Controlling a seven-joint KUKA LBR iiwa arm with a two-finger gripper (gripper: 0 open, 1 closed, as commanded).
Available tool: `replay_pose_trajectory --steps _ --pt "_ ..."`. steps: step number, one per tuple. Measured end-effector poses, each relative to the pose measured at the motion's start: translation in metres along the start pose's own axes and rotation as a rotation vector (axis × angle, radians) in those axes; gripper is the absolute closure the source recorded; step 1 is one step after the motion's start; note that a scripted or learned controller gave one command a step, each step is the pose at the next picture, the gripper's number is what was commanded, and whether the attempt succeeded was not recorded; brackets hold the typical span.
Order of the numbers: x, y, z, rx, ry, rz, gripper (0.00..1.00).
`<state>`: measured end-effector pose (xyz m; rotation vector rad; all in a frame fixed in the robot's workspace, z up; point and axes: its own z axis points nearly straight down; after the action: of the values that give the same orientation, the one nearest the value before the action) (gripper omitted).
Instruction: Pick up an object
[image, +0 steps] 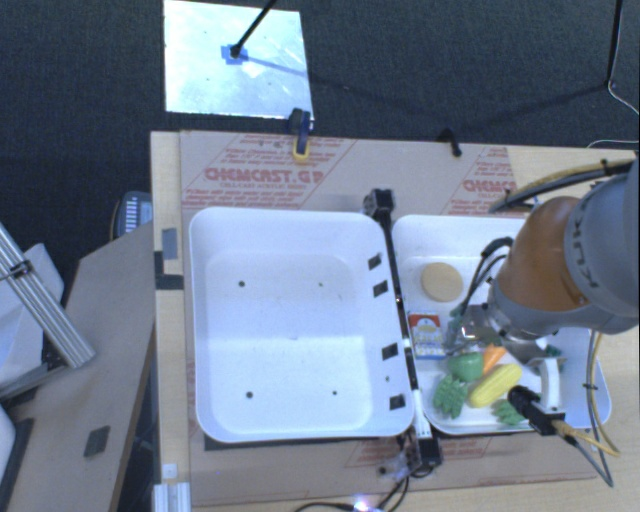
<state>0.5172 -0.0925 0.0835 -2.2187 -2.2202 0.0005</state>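
Note:
The right bin (420, 232) holds several small objects. A tan round disc (441, 281) lies near its back. A small red and white packet (426, 331) sits by the left wall. Toward the front lie a yellow banana-like piece (494, 385), an orange carrot-like piece (493, 357) and green leafy toys (455, 385). My gripper (466, 335) hangs low over this pile, just behind the green and orange pieces. The grey arm with its orange band (545, 265) comes in from the right and hides the bin's right part.
The left bin (290, 330) stands beside the right one, with a black clip strip (392, 300) between them. Cables (585, 425) trail at the front right corner. A brown sheet (270, 170) lies under both bins.

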Motion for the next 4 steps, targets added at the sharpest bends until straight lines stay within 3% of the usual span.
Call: replay_pose_trajectory --steps 1,2,3,4 --pt "-0.002 0.053 -0.002 -0.008 -0.003 -0.005 1.0" --pt "0.081 0.083 -0.108 -0.017 0.001 -0.013 1.0" --pt "0.107 0.121 -0.111 -0.008 -0.001 -0.007 1.0" --pt "0.141 0.135 -0.278 -0.024 0.001 -0.008 1.0"
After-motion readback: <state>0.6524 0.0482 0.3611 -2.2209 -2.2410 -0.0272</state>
